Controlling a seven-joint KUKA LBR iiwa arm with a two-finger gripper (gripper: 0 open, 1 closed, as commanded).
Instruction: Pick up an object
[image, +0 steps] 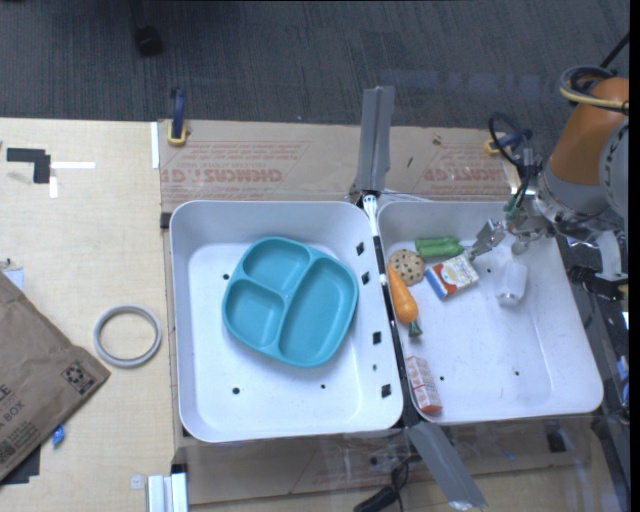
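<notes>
Gripper (492, 238) (metallic; finger state cannot be determined) hangs over right bin (560, 400) near smooth green cylinder (437, 246) and glossy carton (454, 277).

The divided plate (291, 300) looks like smooth teal plastic, the two bins (190, 330) glossy white plastic, and the worktop (80, 240) pale matt wood beside brown cardboard (260, 160).

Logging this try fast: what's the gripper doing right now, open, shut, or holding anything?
Gripper: low over the right bin near the green object; nothing seen between its fingers; open or shut cannot be told.
</notes>
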